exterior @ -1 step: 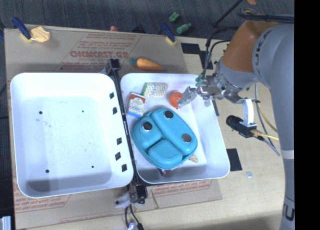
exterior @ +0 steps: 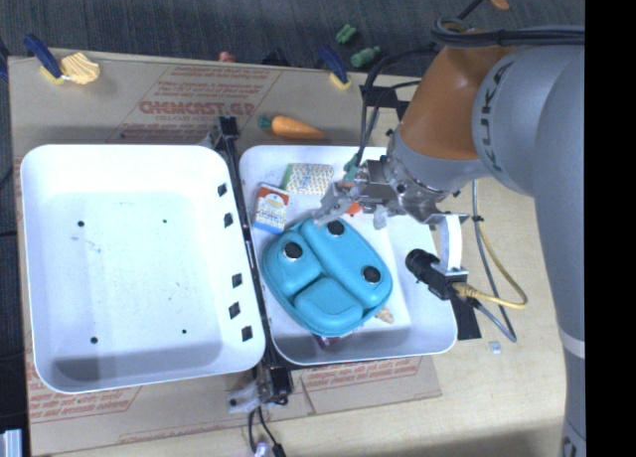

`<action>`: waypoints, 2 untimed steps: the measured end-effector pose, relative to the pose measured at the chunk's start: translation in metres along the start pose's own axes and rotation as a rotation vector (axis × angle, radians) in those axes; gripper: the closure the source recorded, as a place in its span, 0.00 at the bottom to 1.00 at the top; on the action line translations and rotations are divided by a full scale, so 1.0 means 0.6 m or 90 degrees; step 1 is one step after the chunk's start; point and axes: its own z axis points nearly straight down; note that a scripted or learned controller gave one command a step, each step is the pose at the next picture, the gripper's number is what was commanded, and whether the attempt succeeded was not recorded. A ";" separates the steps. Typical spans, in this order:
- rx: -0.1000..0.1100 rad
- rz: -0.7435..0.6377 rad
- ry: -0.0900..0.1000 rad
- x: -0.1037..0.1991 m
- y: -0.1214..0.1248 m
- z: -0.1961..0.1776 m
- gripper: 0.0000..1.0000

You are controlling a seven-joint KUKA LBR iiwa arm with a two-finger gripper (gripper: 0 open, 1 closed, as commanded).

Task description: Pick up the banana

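**Search step: over the right bin, banana not yet found**

I'm at the approach/search stage, nothing lifted. My gripper (exterior: 348, 199) hangs low over the upper middle of the right bin (exterior: 437, 341), just above the top edge of a big blue plastic toy (exterior: 328, 271) that takes up most of the bin. Whether the gripper is wide or narrow I can't tell; the wrist hardware blocks it, and I see nothing in it.

Banana: no clear sight. A pale yellow sliver (exterior: 387, 317) pokes out from under the toy's lower right edge. My guess is that's it, mostly buried, but not certain.

So the next move, as I judge it, needs me to shift toward the frame's lower right & get at that sliver, w/ the toy pushed aside first or the grab made at the exposed end. Risk: pinching the toy instead.

Pose: arm (exterior: 452, 97) comes in from the right, orange band at upper right, wrist bent down & left into the bin. An orange carrot (exterior: 293, 128) lies on the bench (exterior: 179, 97) above the bin.
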 end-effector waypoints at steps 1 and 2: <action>0.001 -0.223 0.000 0.131 -0.124 0.041 0.00; 0.001 -0.178 0.000 0.252 -0.135 0.071 0.00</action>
